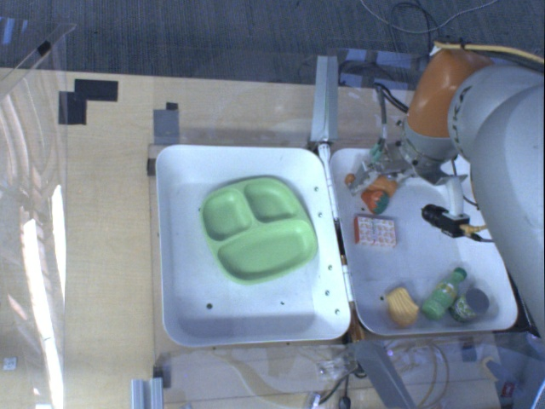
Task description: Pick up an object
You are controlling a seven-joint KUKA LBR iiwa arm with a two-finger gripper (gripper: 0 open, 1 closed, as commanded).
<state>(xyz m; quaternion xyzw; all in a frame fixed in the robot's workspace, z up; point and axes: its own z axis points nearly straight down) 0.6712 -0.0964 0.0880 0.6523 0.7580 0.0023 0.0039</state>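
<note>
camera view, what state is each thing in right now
green tray: flat, face up in the left bin
hand: low over the orange object, right bin
green bottle: lying on its side
patterned packet: lying flat
yellow object: resting near the bin's front edge

A robotics lab, by the look of it — a pale wooden bench (102,254) bearing two shallow white plastic bins (174,313) braced by grey metal brackets (324,100), loose black cables (409,11) trailing over dark grey carpet (213,15), a clear acrylic screen (30,186) alongside.
</note>
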